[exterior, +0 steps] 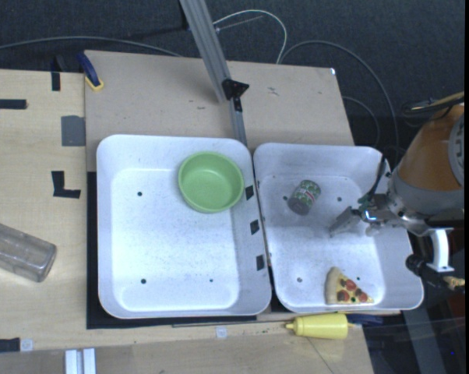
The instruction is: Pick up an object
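Gripper sits low in the right bin, near its right wall, pointing left; can't tell the state of the fingers from this angle, and nothing shows between them. Green can lies just left of the gripper, apart from it, and a pizza slice toy lies near the bin's front edge. Green bowl sits in the left bin, upper right corner; yellow mustard bottle lies on the bench in front of the right bin.
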You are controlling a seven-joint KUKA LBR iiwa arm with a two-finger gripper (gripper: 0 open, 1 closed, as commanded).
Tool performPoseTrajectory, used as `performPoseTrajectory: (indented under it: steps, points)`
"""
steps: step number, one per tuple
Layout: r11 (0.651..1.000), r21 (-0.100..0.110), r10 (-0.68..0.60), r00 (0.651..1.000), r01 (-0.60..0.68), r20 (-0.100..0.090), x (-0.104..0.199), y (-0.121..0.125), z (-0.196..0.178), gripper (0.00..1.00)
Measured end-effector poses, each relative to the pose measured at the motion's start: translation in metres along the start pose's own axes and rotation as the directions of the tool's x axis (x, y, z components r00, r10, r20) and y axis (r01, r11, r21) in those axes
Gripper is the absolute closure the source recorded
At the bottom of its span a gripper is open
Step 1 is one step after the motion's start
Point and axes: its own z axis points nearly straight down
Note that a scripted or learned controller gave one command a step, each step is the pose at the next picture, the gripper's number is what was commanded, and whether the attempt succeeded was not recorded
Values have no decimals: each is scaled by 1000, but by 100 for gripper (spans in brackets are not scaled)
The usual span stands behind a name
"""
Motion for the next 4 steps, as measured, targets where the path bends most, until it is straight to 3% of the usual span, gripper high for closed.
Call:
performPoseTrajectory:
  steps: [1, 2, 3, 4]
  points:
    - [1000, -7, 0, 1000, 0, 3, 0, 1, 28, 0]
    - [1000, -7, -1, 1000, 1, 1, 1, 1, 17, 100]
    - [1000, -11, 1, 1000, -1, 4, -6, 7, -40, 100]
    - [1000, -11, 0, 1000, 0, 3, -5, -2, -92, 100]
